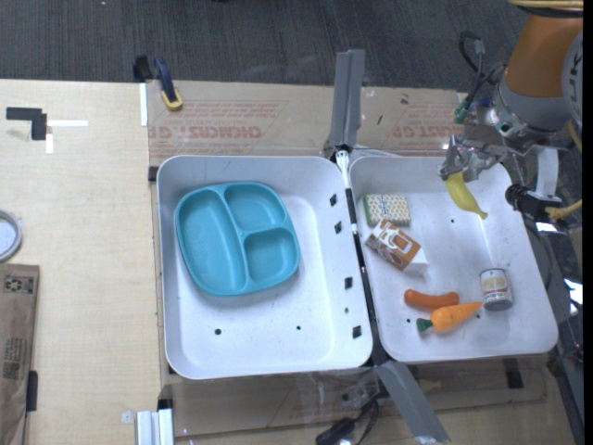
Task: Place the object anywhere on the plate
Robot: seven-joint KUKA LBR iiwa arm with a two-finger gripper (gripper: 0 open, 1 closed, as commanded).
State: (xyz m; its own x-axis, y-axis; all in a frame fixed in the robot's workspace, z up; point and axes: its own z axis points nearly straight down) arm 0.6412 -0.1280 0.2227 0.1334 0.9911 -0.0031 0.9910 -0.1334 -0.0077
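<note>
A blue plate with three compartments lies in the left bin. Over the far part of the right bin, my gripper is shut on the top end of a yellow banana. The banana hangs below the fingers, tilted down to the right, above the bin floor. The grey arm with its orange band comes in from the upper right.
In the right bin lie a green-and-white wafer pack, a brown-and-white carton, a red sausage, an orange carrot and a small can. A grey divider post stands between the bins.
</note>
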